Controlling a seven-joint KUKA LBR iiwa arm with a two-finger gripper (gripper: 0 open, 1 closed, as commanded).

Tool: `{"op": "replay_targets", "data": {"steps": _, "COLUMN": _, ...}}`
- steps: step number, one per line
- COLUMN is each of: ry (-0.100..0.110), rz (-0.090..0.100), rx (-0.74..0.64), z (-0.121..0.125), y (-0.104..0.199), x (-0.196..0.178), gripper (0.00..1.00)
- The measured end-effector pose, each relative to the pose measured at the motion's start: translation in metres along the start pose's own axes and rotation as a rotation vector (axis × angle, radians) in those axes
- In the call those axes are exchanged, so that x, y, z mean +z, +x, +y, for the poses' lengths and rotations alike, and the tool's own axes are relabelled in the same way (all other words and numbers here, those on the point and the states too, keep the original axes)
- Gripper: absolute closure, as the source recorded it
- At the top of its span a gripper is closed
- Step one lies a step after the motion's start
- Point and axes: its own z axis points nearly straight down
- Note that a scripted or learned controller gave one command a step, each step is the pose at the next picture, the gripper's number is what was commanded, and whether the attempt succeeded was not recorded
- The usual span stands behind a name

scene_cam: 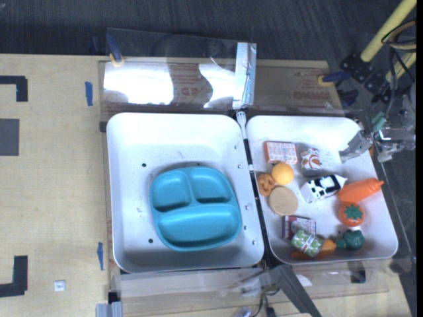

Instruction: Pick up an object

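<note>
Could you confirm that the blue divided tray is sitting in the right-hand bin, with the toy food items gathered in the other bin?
Not quite: the camera view shows the blue divided tray in the left bin. The toy food items, such as the orange carrot, are gathered in the right bin.

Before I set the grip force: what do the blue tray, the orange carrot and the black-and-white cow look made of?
Blue tray: looks like moulded plastic, smooth with a soft sheen, one even colour, rounded compartment ridges.
Orange carrot: probably hard toy plastic, uniform orange with a slight gloss.
Black-and-white cow: likely plastic or rubber; too small to tell which.
</note>
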Motion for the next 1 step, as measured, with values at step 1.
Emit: {"op": "replay_targets", "data": {"steps": 1, "ry": -0.037, "rz": -0.012, "rx": -0.059, "z": 0.0043, "y": 0.0437, "x": 0.1538, "gripper": 0.0}}
